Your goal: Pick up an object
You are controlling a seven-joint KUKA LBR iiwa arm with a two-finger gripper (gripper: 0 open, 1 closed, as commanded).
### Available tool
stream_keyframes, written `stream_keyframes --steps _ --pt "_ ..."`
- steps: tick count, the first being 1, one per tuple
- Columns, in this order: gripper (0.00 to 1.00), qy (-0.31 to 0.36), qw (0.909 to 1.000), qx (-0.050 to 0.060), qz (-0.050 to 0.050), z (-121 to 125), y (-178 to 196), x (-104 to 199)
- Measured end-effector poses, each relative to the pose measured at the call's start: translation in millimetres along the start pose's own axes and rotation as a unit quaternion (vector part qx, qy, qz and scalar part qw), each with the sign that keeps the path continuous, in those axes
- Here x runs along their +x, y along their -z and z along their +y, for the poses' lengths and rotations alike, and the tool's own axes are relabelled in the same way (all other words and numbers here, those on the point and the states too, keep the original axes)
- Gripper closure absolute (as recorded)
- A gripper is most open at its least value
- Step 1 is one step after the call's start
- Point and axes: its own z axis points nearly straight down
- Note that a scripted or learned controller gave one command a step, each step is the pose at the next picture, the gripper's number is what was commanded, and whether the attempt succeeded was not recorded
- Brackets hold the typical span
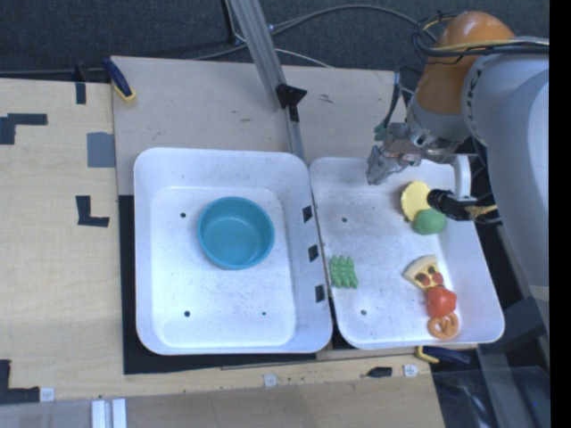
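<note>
My gripper (382, 169) hangs over the back edge of the right bin (375, 239), with no object seen between its fingers. Just to its right lie a yellow piece (414, 198) and a green ball (429, 222), touching each other. A small green ridged piece (343, 272) sits near the bin's left wall. Toward the front right lie a wedge-shaped piece (423, 273), a red tomato-like piece (441, 300) and an orange ring-shaped piece (443, 326). A blue bowl (235, 231) stands in the left bin (169, 266).
A grey metal pole (264, 52) slants from the top down to the gap between the bins. Cables (357, 16) run across the dark floor behind the bench. The arm's grey body (513, 132) covers the right side.
</note>
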Motion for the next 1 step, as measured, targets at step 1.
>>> stream_keyframes --steps 1 --pt "1.00 0.000 1.0000 -0.001 0.000 -1.8 55.2 -9.2"
